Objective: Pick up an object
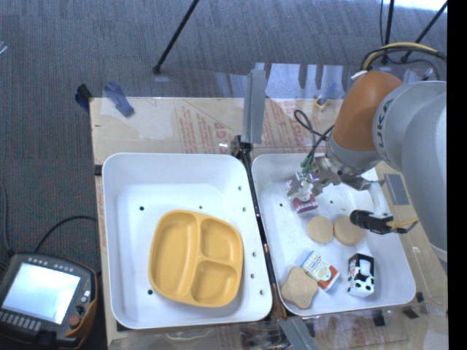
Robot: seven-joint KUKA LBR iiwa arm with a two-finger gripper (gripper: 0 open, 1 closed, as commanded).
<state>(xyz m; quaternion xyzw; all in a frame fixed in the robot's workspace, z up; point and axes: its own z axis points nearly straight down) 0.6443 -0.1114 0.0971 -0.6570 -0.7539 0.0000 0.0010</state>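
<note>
My gripper (301, 187) hangs low over the upper left part of the right bin (271, 195), reaching in from the right. Just below it lies a small dark red and pink object (306, 205), partly hidden by the gripper. Two round tan biscuits (319, 229) (348, 231) lie side by side in the middle of that bin. Nearer the front are a slice of toast (299, 286), a small white, red and orange carton (320, 270) and a black-and-white cow-patterned carton (360, 274).
A yellow divided plate (195, 257) lies in the left bin (131, 195). The grey arm with its orange band (368, 111) covers the right bin's far right corner. A pendant with a lit screen (44, 292) sits on the floor at the lower left.
</note>
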